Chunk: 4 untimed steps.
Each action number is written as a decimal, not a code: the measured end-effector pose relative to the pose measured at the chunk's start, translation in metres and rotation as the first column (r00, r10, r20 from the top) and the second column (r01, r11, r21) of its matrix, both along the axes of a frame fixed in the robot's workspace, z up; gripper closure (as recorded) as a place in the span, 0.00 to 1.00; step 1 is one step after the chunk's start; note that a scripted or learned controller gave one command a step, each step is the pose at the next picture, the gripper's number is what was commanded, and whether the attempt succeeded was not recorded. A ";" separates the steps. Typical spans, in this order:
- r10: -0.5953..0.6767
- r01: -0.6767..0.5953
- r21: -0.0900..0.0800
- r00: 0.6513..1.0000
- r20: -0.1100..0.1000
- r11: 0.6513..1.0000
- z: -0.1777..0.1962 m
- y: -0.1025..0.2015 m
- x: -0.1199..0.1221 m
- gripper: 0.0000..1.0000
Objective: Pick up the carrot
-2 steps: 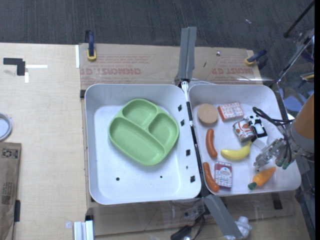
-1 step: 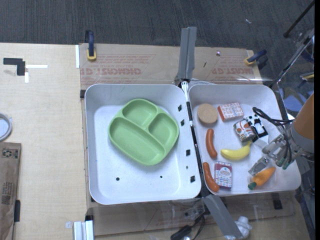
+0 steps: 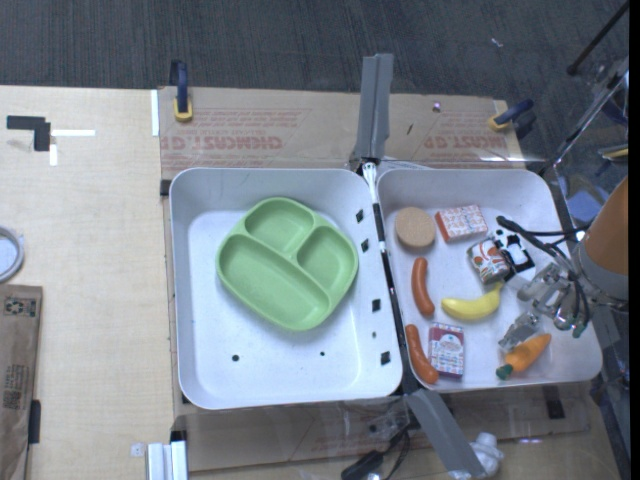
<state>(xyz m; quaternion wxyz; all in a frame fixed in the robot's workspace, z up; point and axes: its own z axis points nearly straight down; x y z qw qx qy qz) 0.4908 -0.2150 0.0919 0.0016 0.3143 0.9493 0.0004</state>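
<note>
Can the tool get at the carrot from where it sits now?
Probably yes. The tool is right above the carrot, which lies uncovered near the right bin's front corner; the small box and banana lie apart from it.

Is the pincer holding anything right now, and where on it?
Cannot be told: the pincer sits just above the carrot, but no grip is visible.

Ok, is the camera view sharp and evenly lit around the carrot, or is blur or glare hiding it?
Camera view: even, soft light, no strong glare on the right bin; the carrot reads clearly, orange against white; the gripper just above it is slightly soft and cluttered by cables, so its fingers are hard to make out.
</note>
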 end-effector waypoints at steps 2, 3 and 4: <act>0.637 -0.637 -0.009 0.770 0.040 0.771 0.009 0.015 0.005 0.00; 0.138 -0.138 -0.001 0.990 0.000 0.990 0.073 0.051 0.024 0.00; 0.111 -0.111 0.000 0.994 -0.002 0.994 0.048 0.049 -0.013 0.00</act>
